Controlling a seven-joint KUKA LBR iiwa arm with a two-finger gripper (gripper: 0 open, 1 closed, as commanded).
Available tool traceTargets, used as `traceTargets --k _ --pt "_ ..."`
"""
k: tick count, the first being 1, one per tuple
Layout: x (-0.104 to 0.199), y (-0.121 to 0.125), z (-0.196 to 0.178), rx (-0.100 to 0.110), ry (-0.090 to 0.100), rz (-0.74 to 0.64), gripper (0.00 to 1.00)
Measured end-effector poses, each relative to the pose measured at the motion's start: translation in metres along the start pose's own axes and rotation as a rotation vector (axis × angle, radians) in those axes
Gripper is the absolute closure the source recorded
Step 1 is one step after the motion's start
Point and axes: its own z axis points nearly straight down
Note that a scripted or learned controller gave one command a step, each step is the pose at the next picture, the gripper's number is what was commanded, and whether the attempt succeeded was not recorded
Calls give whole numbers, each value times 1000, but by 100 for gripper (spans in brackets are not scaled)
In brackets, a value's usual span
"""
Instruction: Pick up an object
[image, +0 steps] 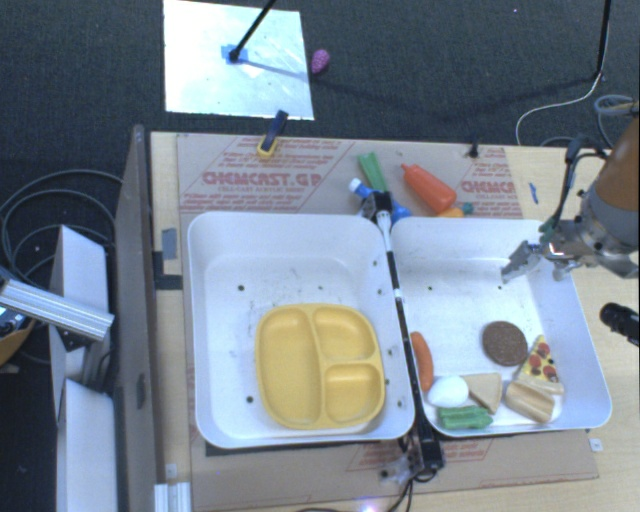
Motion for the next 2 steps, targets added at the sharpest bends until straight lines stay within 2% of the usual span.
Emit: traceTargets --k 1,2 --pt "6 -42 33 17 5 11 0" --pt "5 -53 96 19 5 11 0"
